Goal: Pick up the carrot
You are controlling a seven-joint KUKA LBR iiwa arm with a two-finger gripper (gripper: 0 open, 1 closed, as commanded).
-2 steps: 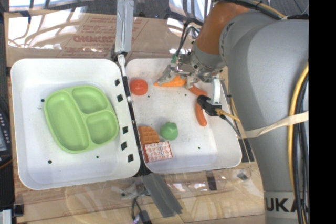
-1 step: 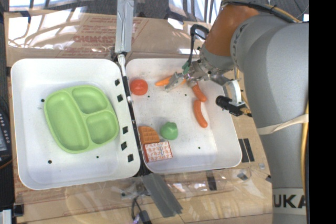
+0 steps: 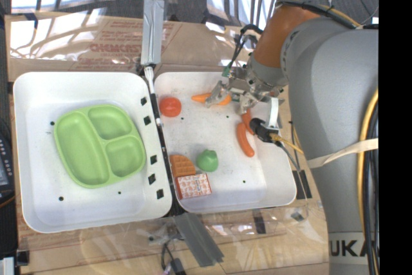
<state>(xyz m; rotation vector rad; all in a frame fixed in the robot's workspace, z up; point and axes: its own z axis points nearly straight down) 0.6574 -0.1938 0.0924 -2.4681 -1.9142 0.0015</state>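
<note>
Grey arm (image 3: 335,106), orange wrist band (image 3: 280,26)

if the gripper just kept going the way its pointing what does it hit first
Most likely the carrot. The gripper points down and toward the view's left, its tip right at the carrot's thicker end near the right bin's back wall. Depth is unclear from this slant, so it may meet the bin floor beside it instead.

A robotics lab is suggested, though little of the room is seen: two white bins (image 3: 38,203) are taped to a cardboard-covered bench (image 3: 84,42), a grey industrial arm (image 3: 335,93) reaches in, and toy food (image 3: 207,160) is scattered about.
</note>
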